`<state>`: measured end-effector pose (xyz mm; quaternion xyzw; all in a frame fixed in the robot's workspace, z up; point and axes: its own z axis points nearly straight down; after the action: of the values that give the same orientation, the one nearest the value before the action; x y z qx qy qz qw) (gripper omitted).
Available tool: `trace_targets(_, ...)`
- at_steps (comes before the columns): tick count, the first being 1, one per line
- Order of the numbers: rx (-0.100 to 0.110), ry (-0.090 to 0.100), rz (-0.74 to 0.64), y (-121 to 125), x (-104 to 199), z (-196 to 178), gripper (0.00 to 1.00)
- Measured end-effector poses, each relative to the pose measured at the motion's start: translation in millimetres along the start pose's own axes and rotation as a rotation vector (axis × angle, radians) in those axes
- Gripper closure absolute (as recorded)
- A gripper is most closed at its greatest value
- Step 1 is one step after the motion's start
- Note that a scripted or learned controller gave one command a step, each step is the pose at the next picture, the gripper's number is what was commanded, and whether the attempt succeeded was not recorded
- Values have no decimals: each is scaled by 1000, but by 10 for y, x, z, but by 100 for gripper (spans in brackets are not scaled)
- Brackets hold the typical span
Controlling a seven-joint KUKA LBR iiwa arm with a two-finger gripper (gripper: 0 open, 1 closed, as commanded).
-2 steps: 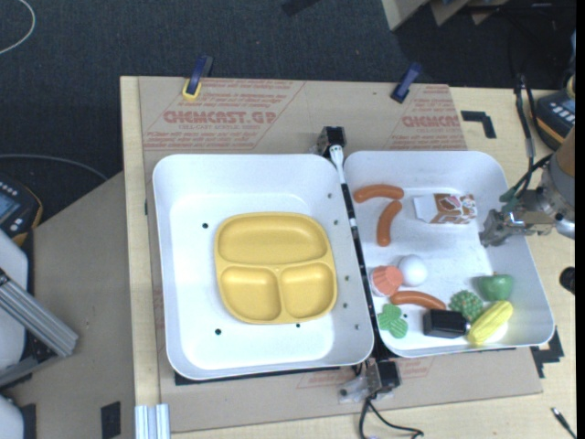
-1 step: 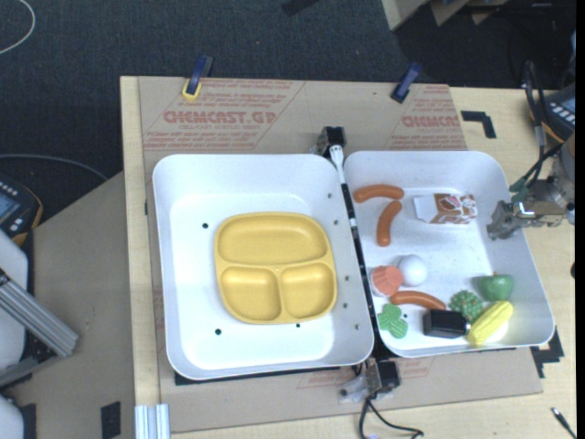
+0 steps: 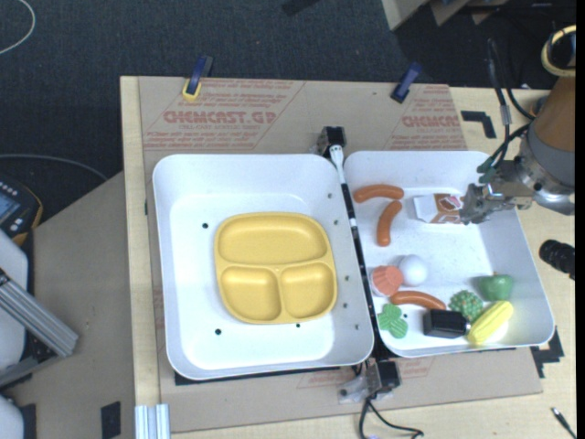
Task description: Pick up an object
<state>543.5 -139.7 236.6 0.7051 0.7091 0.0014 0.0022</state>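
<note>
**Q:** What do you have at the right of the frame?

**A:** One grey arm (image 3: 548,154), entering from the right edge. Its gripper (image 3: 477,204) sits low over the upper right part of the right bin (image 3: 535,273). You cannot tell whether the fingers are spread or pressed together; they blur into the dark metal. Just left of the gripper, touching or nearly so, lies a small white and red packet (image 3: 439,207).

**Q:** And the rest of that bin?

**A:** Items as follows. Upper left of the bin: two orange sausages, one straight (image 3: 378,192) and one curved (image 3: 388,221) below it, ends close together. Centre left: a pink round slice (image 3: 387,280) with a white ball (image 3: 414,269) touching its right side. Below them: a third sausage (image 3: 417,300). Lower edge, left to right: a green leafy piece (image 3: 393,320), a black block (image 3: 444,323), a green bumpy vegetable (image 3: 467,304), a yellow corn cob (image 3: 491,323) and a green pepper (image 3: 496,287) above the cob.

**Q:** The left bin?

**A:** One entry: the left bin (image 3: 178,245) holds a yellow plate (image 3: 274,266) with three compartments, lying flat at its centre.
</note>
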Motion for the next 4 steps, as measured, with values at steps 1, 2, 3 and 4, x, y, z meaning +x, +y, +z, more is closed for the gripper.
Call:
trace_targets(1,0,1,-1,193,409,-23,100)
trace_targets(2,2,1,-1,363,915,112,100)
trace_targets(3,0,2,0,602,1322,42,100)
trace_targets(4,0,0,1,830,1693,97,100)
